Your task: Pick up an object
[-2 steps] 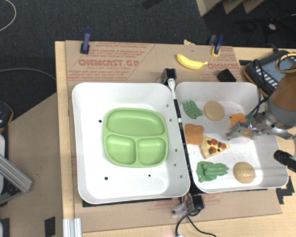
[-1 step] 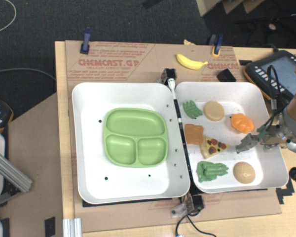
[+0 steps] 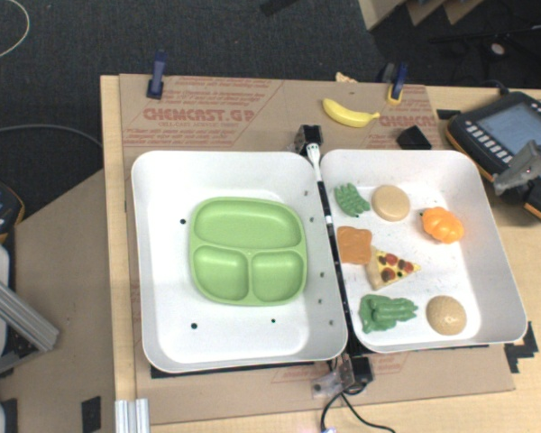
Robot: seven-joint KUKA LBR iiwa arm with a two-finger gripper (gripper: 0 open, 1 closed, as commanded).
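Pizza slice point(image 3: 392, 267): small triangular toy with red dots; hand's state cannot be told.

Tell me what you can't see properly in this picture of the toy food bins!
- Printed words on the cardboard: faded, mostly too faint to read, in the camera view.
- Handheld screen at the right: cut off by the edge, display too small to read.
- Small black part where the two bins meet: too tiny to identify.
- Grey frame at the left: cut off by the edge.

Green tray point(image 3: 248, 249) in left bin point(image 3: 153, 242); toy foods in right bin point(image 3: 487, 242).
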